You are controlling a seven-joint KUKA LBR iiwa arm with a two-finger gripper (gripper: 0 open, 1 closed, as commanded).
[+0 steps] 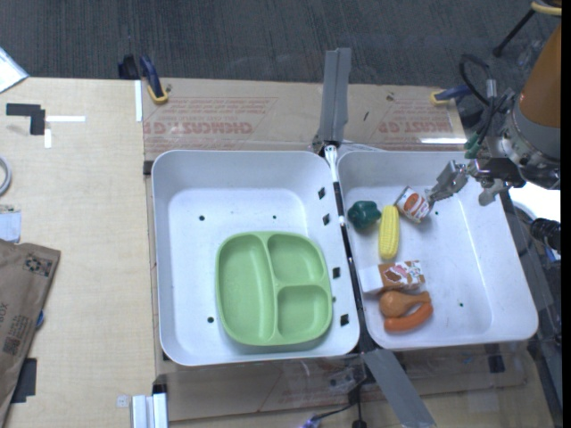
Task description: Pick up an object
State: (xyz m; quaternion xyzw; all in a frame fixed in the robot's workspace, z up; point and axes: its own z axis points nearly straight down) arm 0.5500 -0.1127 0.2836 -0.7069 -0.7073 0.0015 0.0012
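I see my gripper (443, 185) pinching the small red-and-white can (412, 205); the can's long axis slants away from the corn (388, 231) just beside it.

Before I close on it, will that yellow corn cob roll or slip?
The corn cob looks rounded and smooth, so it may roll sideways if nudged. It is probably light, stiff plastic. The green toy beside it could block one side.

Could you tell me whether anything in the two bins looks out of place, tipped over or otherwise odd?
Nothing looks spilled or damaged. The green divided plate lies flat in the left bin. In the right bin, the small red-and-white can lies on its side, right by the gripper, and the toy foods are loosely clustered along the left wall.
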